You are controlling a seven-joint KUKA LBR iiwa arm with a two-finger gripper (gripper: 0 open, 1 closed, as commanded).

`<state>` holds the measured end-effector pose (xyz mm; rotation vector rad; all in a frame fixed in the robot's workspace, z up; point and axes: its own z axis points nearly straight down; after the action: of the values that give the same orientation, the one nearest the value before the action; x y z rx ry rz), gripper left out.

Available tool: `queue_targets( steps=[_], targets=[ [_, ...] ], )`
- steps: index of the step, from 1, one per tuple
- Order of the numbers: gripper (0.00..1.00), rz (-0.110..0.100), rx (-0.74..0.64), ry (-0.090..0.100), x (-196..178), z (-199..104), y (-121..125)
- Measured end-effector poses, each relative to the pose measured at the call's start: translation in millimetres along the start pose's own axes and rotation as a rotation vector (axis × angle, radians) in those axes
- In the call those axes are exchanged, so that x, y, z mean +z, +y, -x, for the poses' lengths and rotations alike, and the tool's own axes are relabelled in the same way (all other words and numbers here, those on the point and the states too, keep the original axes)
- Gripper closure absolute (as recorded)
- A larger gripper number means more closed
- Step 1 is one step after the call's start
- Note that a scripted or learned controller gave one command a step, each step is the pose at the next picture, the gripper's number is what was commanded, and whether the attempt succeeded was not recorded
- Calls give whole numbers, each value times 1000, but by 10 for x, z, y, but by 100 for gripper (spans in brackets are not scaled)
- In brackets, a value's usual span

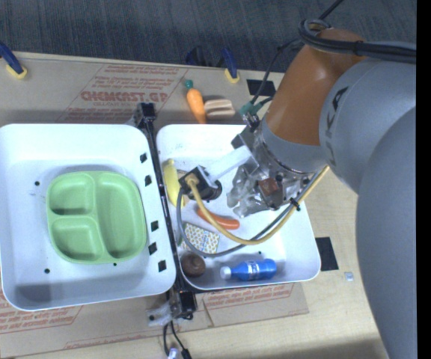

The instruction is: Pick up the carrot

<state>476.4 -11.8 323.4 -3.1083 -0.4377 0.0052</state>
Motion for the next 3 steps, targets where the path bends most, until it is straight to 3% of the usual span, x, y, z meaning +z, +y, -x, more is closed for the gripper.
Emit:
queue_targets(
  steps=[1, 2, 3],
  targets=[
    [100, 1, 72, -2, 391, -196, -702],
    [100, 1, 66, -6, 293, -197, -705],
    [100, 1, 74, 0, -105, -68, -251]
  ],
)
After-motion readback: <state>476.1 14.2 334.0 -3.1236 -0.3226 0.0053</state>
